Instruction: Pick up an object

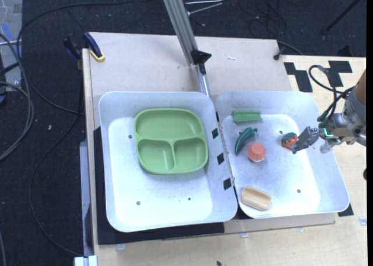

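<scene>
The right bin (326, 195) holds several small objects. A flat green block (246, 116) lies at the back, with a dark green pepper-like piece (245, 139) just in front of it. A pink-red round piece (256, 153) sits mid-bin, and a tan bread-shaped piece (256, 198) lies at the front. A small orange and green object (288, 140) lies toward the right. My gripper (313, 144) hangs over the bin's right side, just right of that orange object. It is open with nothing between its fingers, and its left fingertip (301, 143) is close beside the orange object.
The left bin (116, 200) carries a green three-compartment plate (171, 141). A slanted metal pole (180, 20) rises from the back between the bins. Cables run over the dark floor to the left and behind the bench.
</scene>
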Available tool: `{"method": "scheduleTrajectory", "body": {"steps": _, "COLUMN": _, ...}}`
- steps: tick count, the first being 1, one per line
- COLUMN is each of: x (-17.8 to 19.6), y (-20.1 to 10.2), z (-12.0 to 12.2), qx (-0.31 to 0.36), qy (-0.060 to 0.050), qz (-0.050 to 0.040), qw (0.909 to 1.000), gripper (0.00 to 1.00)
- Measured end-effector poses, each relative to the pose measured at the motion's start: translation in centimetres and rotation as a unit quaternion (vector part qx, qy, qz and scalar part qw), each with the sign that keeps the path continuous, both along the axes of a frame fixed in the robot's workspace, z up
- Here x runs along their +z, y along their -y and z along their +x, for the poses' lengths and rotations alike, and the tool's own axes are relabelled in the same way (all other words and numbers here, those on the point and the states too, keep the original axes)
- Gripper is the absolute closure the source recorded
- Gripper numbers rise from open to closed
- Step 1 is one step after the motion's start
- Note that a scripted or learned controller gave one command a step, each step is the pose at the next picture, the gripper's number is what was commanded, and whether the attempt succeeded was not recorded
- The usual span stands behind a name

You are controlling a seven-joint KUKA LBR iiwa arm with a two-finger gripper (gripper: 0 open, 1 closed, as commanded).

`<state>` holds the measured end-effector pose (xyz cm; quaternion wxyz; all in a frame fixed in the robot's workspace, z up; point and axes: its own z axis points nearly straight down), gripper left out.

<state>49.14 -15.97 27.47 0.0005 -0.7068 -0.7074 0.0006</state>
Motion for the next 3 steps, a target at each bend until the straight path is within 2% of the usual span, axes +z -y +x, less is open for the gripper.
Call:
{"method": "scheduleTrajectory", "body": {"steps": 1, "x": 0.1, "y": 0.0, "z": 0.0, "qx": 0.0, "qy": 0.001, "qz": -0.0001, "qw": 1.0, "gripper": 0.0}}
{"method": "scheduleTrajectory", "body": {"steps": 3, "x": -9.0, "y": -0.6, "z": 0.2, "qx": -0.001, "qy": -0.002, "qz": 0.0006, "qw": 1.0, "gripper": 0.0}}
